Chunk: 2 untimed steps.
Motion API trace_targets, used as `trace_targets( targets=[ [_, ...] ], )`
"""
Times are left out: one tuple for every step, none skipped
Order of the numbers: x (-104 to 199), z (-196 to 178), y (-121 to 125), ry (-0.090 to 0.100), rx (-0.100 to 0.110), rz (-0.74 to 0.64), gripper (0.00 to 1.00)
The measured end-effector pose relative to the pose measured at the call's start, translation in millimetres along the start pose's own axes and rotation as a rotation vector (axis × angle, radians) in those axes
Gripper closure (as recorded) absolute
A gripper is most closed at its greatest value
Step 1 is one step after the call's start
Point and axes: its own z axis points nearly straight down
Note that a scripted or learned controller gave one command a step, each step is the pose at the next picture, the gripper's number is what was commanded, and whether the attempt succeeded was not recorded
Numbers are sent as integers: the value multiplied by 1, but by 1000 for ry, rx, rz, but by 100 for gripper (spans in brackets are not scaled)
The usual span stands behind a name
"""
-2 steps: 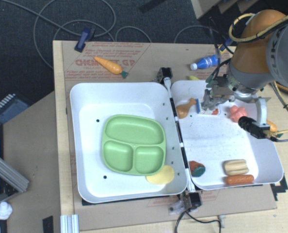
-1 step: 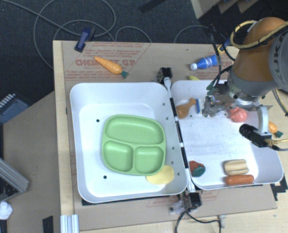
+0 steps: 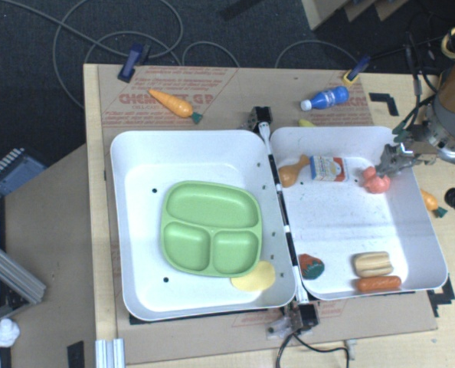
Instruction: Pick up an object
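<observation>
At the right bin's (image 3: 434,236) far right corner, the gripper (image 3: 386,167) hangs over a pink toy (image 3: 376,181), its grip impossible to judge. Left lies a small packet (image 3: 327,167), label unreadable; red print on the cardboard (image 3: 212,90) beyond is partly legible.

Both white bins (image 3: 135,228) look like smooth, slightly glossy plastic, as does the green divided plate (image 3: 210,227); the table (image 3: 105,106) beneath shows matt brown cardboard.
</observation>
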Motion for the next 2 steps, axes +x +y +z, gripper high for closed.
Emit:
trace_targets(
  targets=[
    [-19, 38, 76, 2, 1, -3, 100],
    [9, 20, 10, 4, 3, -2, 100]
  ],
)
